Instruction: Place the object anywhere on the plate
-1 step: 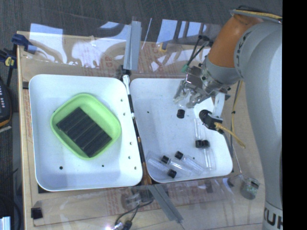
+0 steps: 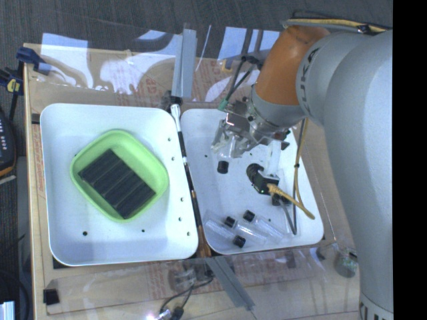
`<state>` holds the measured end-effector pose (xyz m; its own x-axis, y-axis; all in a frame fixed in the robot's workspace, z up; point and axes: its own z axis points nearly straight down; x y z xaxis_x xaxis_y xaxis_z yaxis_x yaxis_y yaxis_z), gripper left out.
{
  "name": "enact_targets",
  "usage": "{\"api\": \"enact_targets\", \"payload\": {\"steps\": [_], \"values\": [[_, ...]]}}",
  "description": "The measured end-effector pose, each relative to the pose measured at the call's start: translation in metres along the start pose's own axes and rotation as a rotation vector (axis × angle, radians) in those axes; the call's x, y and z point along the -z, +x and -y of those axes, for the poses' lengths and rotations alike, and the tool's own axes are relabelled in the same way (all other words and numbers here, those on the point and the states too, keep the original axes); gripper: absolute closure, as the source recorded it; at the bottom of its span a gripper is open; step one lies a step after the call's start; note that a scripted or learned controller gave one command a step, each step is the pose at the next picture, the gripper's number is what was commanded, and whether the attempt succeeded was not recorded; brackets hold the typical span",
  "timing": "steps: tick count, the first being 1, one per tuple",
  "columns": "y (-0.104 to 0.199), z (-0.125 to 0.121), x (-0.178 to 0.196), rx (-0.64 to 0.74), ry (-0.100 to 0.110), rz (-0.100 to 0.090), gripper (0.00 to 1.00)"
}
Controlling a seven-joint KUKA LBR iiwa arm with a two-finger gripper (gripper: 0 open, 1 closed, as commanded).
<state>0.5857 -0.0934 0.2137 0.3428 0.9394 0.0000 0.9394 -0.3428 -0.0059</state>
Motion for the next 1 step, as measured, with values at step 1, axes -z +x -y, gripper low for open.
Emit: {"api": "enact_targets", "payload": {"steps": [1], "values": [[0.0917,0.0291,-0.0234,0.241,0.0,0.002,1.0]]}}
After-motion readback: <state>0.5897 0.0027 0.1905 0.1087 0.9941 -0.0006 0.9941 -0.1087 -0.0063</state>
